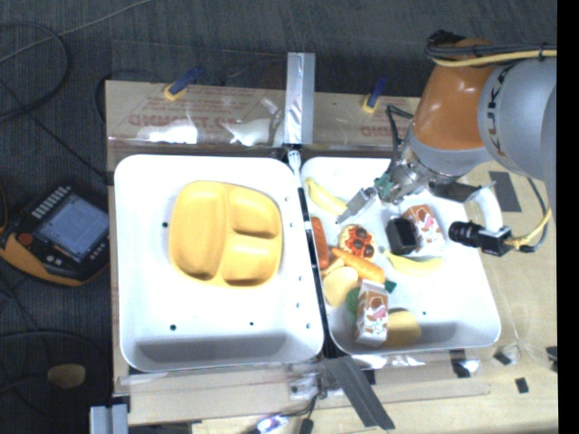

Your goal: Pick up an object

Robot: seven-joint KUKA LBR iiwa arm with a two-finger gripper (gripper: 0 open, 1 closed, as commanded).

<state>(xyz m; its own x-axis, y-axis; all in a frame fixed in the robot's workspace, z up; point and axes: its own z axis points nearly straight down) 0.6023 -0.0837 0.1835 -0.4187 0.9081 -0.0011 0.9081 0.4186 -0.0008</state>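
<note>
Left bin: yellow divided tray at its centre. Right bin, left to right: hot dog along the left wall, banana above it, pizza slice, carrot, juice carton toward the lower edge, small milk carton. Tool hangs over the bin's upper middle, fingers slightly apart, nothing between them, just above the pizza slice.
</note>
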